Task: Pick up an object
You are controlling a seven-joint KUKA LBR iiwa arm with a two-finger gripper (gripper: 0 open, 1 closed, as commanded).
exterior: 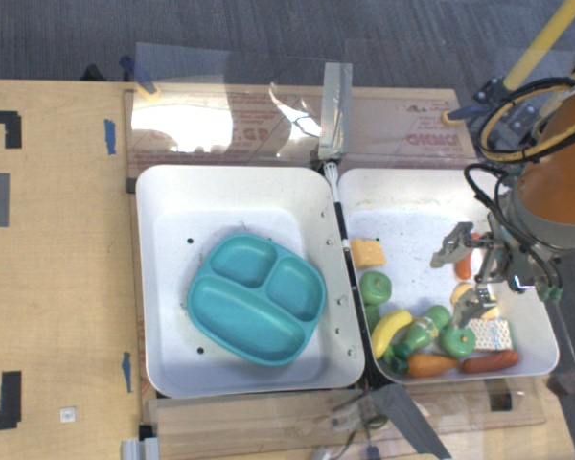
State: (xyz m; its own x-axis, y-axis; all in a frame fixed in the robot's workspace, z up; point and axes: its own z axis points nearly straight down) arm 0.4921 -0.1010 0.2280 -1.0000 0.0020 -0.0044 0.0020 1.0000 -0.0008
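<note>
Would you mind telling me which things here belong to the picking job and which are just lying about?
Job in hand:
- gripper, above the right bin
- toy foods there: banana, green apple, carrot, orange block

Lying about:
- teal divided plate in the left bin

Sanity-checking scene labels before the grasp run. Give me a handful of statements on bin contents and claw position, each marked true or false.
1. The teal divided plate lies in the left bin. True.
2. The toy food is piled in the left bin. False: the banana, green apple, carrot and the rest lie in the right bin.
3. The claw is over the right bin. True.
4. The orange block sits on the plate. False: it lies in the right bin, near the divider between the bins.
5. The plate carries a banana. False: its compartments have no food in them.
</note>
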